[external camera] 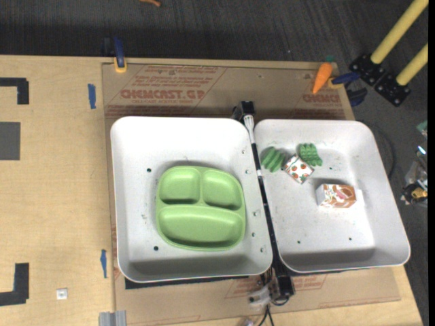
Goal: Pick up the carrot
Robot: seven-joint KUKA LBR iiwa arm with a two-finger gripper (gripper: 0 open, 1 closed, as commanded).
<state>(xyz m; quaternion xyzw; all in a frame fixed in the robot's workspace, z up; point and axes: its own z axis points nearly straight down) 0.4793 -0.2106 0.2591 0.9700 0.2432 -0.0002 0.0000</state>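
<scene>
A cardboard-topped bench carries two white bins (129,182) side by side. Your carrot (322,77) lies outside them, on the cardboard just behind the right bin's (380,182) far rim, tilted nearly upright with its green top farthest from you. The claw's state cannot be told.

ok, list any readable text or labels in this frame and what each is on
"CHEMCAST GP": red print on the brown board behind the left bin, blurred, reading uncertain.
Smaller red lines above it: too blurred to read.
Red print near the carrot: cut off, unreadable.
Two printed packets in the right bin: patterns, no legible words.
</scene>
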